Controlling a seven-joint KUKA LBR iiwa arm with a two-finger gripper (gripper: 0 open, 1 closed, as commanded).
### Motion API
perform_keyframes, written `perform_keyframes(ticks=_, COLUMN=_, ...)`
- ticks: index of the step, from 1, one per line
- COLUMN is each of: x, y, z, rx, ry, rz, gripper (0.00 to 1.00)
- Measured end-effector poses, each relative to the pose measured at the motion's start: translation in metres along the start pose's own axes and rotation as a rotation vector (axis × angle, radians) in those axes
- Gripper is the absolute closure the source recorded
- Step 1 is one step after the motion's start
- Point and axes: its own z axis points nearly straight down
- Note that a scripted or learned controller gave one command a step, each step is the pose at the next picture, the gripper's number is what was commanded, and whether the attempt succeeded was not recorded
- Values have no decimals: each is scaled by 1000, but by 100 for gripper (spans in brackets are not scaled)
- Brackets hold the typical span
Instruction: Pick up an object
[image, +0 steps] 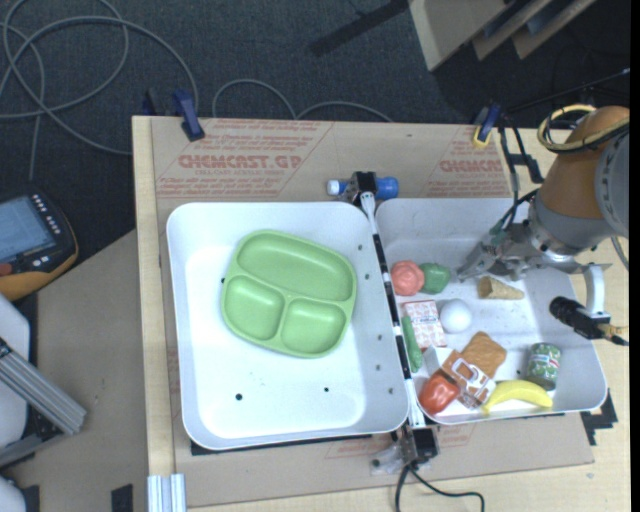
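Pincer (492, 262) hovers low over the tan wedge-shaped piece (499, 290) in the right white bin (590, 385); its grip I cannot tell. Best to centre above the wedge, then descend straight.

The grey arm with the orange band (585, 185) is cut off by the right edge. The end effector (497, 257) is blurred, and its grip cannot be judged. The small tan wedge-shaped object (499, 290) beside it cannot be identified. The grey handheld screen device (30, 240) is cropped at the left edge.
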Motion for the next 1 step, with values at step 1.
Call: perform_keyframes(ticks=1, x=-35, y=53, z=-29, rx=-5, ry=1, rz=-3, gripper=0)
